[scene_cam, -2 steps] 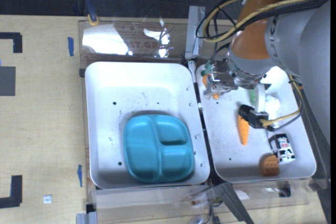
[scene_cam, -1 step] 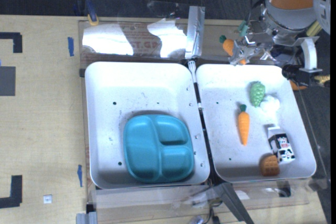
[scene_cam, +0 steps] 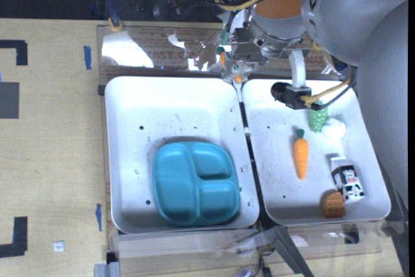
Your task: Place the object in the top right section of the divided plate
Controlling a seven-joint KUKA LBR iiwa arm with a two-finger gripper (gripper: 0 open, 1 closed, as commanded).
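A teal divided plate lies in the left bin, toward its front. In the right bin an orange toy carrot with a green top lies lengthwise near the middle. My gripper hangs over the back edge of the bench, just above the wall between the two bins. It is well behind both the plate and the carrot. A small orange spot shows at its tip, and I cannot tell what that spot is.
The right bin also holds a green item beside a white one, a black-and-white carton and a brown round piece. A black fitting with cables hangs over that bin's back. The arm's grey body covers the upper right.
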